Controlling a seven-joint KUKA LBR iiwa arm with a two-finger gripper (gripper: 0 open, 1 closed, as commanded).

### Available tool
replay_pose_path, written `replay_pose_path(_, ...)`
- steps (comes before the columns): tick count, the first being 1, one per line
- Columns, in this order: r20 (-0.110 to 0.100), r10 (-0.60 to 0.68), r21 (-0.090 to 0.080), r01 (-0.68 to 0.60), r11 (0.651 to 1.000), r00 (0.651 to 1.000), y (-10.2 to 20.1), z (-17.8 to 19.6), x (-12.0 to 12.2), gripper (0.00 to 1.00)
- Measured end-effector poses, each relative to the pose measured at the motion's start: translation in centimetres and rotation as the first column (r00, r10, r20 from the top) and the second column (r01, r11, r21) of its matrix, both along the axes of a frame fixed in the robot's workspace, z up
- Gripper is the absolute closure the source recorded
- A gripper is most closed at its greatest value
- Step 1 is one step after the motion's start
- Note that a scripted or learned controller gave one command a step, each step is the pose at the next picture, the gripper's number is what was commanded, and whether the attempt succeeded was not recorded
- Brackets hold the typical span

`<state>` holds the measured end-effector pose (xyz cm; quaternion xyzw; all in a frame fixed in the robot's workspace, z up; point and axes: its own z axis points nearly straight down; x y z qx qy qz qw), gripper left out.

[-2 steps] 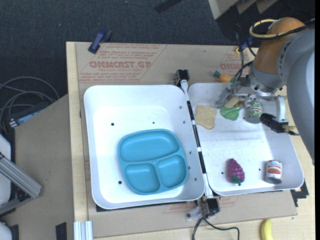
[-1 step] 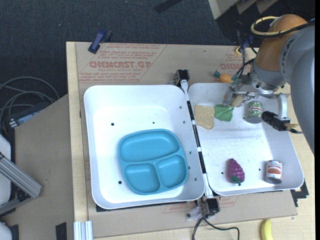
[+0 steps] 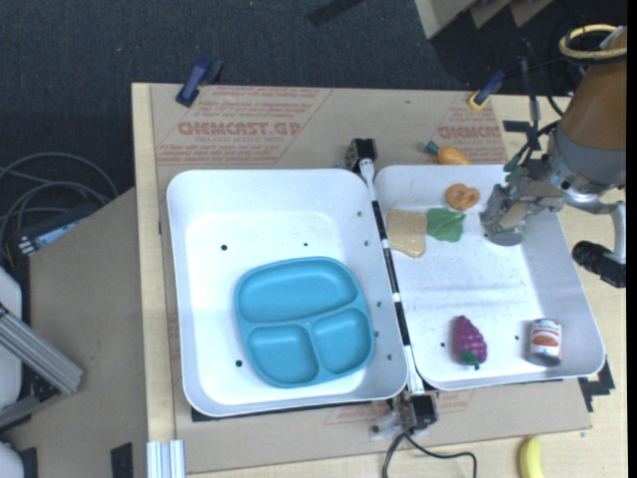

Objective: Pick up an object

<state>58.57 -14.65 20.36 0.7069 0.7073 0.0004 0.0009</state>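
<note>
Near the right bin's [image 3: 582, 297] front edge lie grapes [image 3: 469, 340] and a can [image 3: 544, 340]; bread [image 3: 406, 233], a leaf [image 3: 446, 224] and an orange piece [image 3: 461, 196] sit at its back-left corner. A blue tray [image 3: 303, 319] fills the left bin [image 3: 199, 267]. The gripper [image 3: 504, 229] hangs by the leaf; how it stands, I cannot tell.

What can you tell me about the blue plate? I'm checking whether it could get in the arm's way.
The blue plate is a light blue tray, plastic by its look, with rounded corners and three sections: one long section along the far side and two smaller ones nearer the camera. It lies flat, turned at a slight angle, on the floor of the left bin, toward the bin's near right part. Nothing rests in it, and it touches only the bin floor. The gripper hovers over the right bin.
</note>
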Motion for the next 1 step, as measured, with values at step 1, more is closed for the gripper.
replay_pose_path(1,-0.002,0.001,0.002,-0.001,1.000,1.000,4.72,0.34,0.45,1.00)
